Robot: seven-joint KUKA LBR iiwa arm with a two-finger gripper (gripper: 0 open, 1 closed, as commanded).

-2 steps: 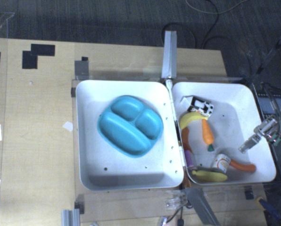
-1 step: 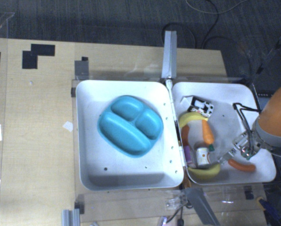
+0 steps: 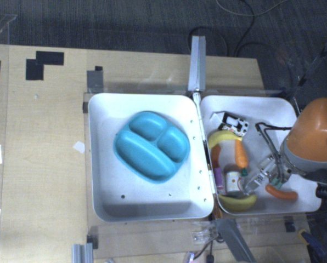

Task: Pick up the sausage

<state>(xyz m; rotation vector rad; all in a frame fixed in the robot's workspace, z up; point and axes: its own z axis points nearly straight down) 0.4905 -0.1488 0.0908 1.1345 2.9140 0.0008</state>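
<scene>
- Wooden desk (image 3: 48, 147) carrying two shallow white bins side by side.
- Left bin (image 3: 103, 147) holding a blue divided plate (image 3: 151, 145), three compartments, lying near the middle.
- Right bin (image 3: 273, 106) crowded with small items along its left wall and front edge.
- Arm with the orange band (image 3: 316, 130) reaching in from the right, over the right bin's far right side.
- Pincer (image 3: 250, 184) low in the right bin near the front, pointing toward the lower left.
- Fingers of the pincer spread apart, nothing seen between them; tips just beside a small white jar or can (image 3: 233, 178), contact hard to judge.
- Sausage (image 3: 280, 192), reddish orange, lying flat on the bin floor near the front right, just to the right of the pincer and apart from it.
- Carrot (image 3: 240, 155), orange, lying along the bin's depth, left of the pincer.
- Yellow banana (image 3: 221, 137) curving above the carrot; another yellow banana (image 3: 237, 203) along the front edge under the pincer.
- Small black-and-white object (image 3: 235, 124) near the back of the pile, possibly a toy; shape unclear.
- Purple piece (image 3: 219, 175) against the left wall of the right bin.
</scene>
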